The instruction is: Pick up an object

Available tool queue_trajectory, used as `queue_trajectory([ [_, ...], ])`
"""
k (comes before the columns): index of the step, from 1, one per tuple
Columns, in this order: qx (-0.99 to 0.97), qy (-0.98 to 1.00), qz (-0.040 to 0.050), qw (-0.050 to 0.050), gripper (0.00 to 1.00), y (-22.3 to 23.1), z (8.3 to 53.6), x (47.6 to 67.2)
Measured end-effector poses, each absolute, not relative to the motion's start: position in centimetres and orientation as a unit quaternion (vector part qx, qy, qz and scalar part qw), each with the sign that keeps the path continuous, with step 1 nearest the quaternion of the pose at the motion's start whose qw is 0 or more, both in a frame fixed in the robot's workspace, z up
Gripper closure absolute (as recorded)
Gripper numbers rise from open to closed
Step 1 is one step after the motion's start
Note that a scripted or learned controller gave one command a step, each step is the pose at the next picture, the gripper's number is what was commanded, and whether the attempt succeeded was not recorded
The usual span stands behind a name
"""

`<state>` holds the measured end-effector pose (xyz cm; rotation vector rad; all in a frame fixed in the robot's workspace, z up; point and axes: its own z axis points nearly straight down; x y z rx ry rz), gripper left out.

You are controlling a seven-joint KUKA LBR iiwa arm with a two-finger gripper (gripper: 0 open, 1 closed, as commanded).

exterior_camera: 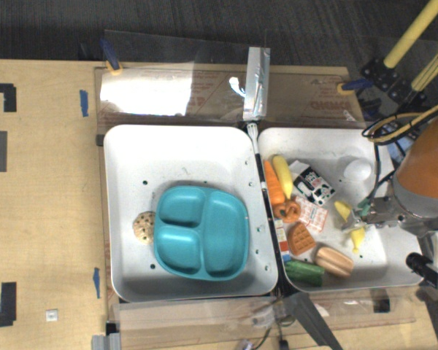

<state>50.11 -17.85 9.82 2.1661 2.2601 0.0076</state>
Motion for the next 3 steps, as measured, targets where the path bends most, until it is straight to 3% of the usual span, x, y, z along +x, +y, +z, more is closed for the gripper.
queue_trajectory([
  [1,0.615,0.788,0.0016,0.003,1.0,-13.9,18.6,56.4],
  [2,0.484,0.875,0.002,0.006,1.0,-12.6,10.4,52.2],
  [3,0.593,0.805,0.0023,0.002,1.0,-3.0,28.7,54.5],
])
